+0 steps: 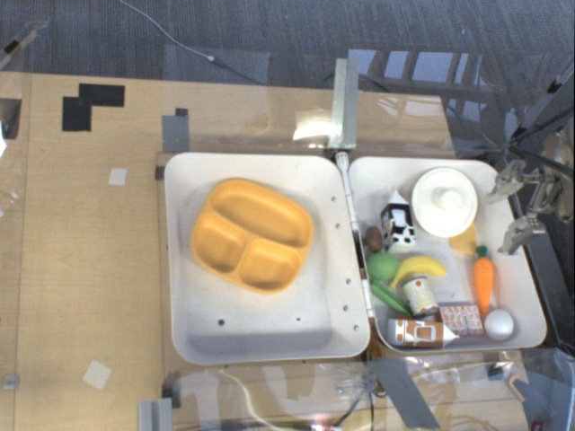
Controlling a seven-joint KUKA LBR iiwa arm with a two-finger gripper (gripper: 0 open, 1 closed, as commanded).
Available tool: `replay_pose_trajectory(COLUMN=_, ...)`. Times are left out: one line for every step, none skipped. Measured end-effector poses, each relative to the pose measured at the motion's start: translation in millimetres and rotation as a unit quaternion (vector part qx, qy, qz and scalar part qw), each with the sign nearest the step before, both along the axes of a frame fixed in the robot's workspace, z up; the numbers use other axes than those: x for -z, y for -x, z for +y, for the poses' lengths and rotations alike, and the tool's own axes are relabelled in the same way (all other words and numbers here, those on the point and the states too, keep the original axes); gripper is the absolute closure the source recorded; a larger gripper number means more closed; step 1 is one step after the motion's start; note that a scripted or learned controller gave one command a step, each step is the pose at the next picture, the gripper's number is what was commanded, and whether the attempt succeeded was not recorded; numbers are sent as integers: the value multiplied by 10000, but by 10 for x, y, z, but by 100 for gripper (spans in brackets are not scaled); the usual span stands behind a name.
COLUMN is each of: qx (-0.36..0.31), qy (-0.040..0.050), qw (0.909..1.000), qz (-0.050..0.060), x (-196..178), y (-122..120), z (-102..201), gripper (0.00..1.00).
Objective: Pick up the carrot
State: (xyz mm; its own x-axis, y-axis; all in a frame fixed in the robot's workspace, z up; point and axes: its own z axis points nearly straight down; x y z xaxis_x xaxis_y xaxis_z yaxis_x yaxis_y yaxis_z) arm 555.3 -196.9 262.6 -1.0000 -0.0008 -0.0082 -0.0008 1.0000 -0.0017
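**Approach stage, carrot not yet gripped**

Gripper (519, 206) at frame right edge, over right bin (539, 317) rim, fingers apart, nothing between them. Carrot (483, 283) lies just below-left, lengthwise, beside egg (499, 324) and cup (445, 202). Next: shift left, descend, close across carrot. Arm mostly cut off; fingertips hard to make out.

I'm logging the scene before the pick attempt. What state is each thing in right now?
carrot: lying in the right bin, green top toward the far side, not gripped.
gripper: above the right bin's right edge, apart from the carrot.
yellow divided plate: lying in the left bin, nothing on it.
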Motion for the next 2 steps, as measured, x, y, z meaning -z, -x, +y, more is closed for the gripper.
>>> replay_pose_trajectory(qx=-34, qy=-6, qw=10000, qz=19, x=1626, y=44, z=-76, gripper=0)
replay_pose_trajectory(qx=52, qy=22, qw=9999, qz=-99, x=1704, y=424, z=-76, gripper=0)
